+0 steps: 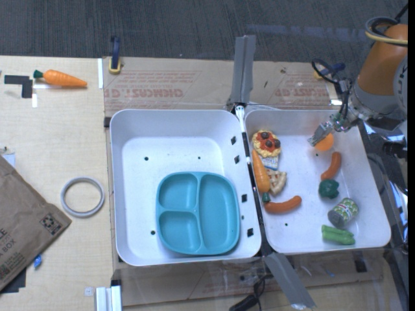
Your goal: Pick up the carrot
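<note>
The hand (pixel 322 137) is up in the right bin; I cannot tell its grip. The carrot (pixel 260 172) lies lengthwise, off to the left.

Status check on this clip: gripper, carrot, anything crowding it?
Gripper low in right bin, against an orange piece; grip unclear. Carrot lies along left wall, untouched. Pizza slice and sausage crowd it.

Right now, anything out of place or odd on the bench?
Yes: one carrot lies outside both bins, on the bench's far left corner. Another carrot lies in the right bin, against its left wall. The gripper hangs over an orange item in that bin.
</note>
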{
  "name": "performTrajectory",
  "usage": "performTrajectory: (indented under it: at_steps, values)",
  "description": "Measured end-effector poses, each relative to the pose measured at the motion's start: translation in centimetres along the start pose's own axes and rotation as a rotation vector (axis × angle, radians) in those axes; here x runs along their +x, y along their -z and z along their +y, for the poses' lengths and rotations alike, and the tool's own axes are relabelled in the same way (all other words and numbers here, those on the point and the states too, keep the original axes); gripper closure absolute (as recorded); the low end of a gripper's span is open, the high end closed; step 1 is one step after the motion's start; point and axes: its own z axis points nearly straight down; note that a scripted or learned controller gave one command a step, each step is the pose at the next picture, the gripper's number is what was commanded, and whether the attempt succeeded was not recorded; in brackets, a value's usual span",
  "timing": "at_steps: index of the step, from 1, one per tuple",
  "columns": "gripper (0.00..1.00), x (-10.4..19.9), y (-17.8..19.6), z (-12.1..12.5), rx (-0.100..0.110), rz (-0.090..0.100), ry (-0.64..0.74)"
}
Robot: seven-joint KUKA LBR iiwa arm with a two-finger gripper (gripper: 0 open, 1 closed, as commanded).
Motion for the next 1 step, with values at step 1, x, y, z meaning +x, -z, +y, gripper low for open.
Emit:
performTrajectory:
  at_steps: [1]
  values:
    - [1.00, 8.99, -1.00, -8.67, 0.003, 0.005, -0.496]
